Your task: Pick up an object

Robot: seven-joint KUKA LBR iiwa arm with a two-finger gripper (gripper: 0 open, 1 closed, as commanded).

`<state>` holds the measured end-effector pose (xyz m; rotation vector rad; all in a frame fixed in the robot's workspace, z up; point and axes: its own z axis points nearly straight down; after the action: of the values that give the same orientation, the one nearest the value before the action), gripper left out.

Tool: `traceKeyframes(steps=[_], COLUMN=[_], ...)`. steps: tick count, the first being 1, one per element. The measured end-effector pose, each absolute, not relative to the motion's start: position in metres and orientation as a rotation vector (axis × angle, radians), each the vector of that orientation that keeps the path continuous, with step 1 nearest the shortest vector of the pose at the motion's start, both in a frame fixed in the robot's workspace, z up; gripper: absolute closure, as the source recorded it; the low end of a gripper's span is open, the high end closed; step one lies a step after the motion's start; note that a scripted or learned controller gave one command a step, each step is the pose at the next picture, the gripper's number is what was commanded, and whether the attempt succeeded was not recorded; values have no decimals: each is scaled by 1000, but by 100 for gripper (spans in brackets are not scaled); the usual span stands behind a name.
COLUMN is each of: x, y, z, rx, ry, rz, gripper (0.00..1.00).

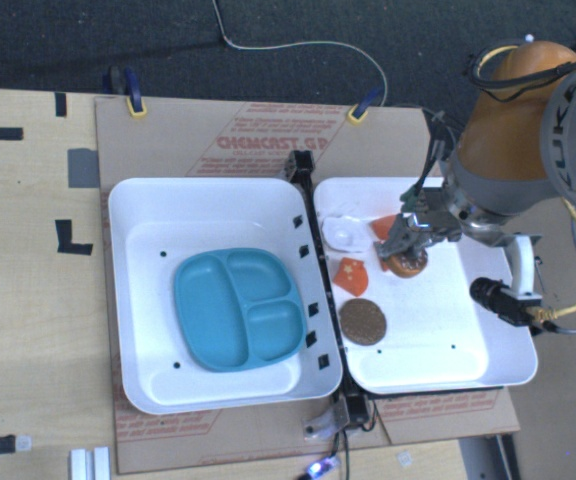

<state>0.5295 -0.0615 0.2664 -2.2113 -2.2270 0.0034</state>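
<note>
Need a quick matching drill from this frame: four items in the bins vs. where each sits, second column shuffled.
Items:
1. blue divided plastic plate
2. brown round flat disc
3. small red-orange wedge piece
4. clear white round lid

Places:
A. right bin, nearest the front edge
B. right bin, nearest the back, by the divider
C. left bin, centre
D. right bin, between disc and lid

Pairs: 1-C, 2-A, 3-D, 4-B

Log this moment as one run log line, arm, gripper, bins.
arm: over right bin | gripper: low above small brown object, grasp unconfirmed | left bin: blue divided plate
</note>
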Motion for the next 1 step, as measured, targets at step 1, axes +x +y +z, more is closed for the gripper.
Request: traceKeyframes(steps=[1], x=[537], y=[-16], z=[248], rx=[-2212], ry=[-2224], rz=[7], gripper=[100])
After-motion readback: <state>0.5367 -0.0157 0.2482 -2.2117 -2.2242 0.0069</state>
